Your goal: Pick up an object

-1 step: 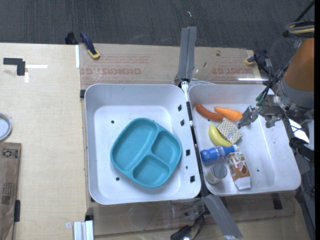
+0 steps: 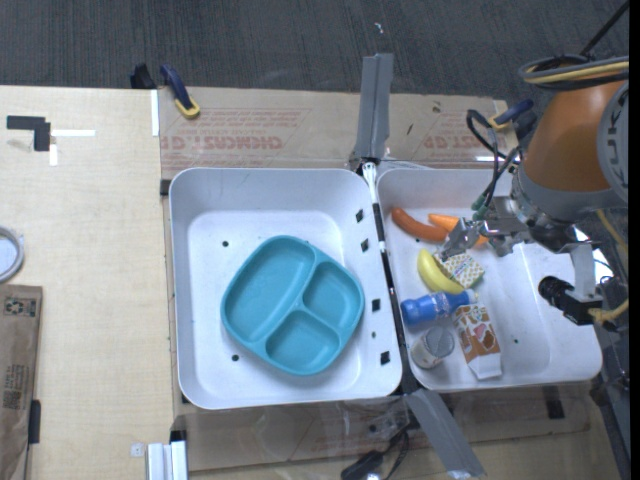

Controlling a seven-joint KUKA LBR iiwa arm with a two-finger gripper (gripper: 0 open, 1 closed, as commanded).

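Where cardboard [image 2: 300, 128] reads reversed, the gripper [image 2: 467, 236] nears carrots [image 2: 425, 224].

Arm [image 2: 575, 143] cut off by the right edge; its wrist hides the right bin's [image 2: 530, 368] far right corner. Claw [image 2: 468, 236] tips low over the carrots [image 2: 420, 224], opening too small to tell. Left of the blue plate [image 2: 292, 305], tape roll [image 2: 8, 256] and brown bag [image 2: 18, 368] clipped by the left edge.

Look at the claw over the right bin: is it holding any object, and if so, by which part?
It cannot be told. The claw hangs low over the carrot and banana, but nothing visibly sits between its tips.
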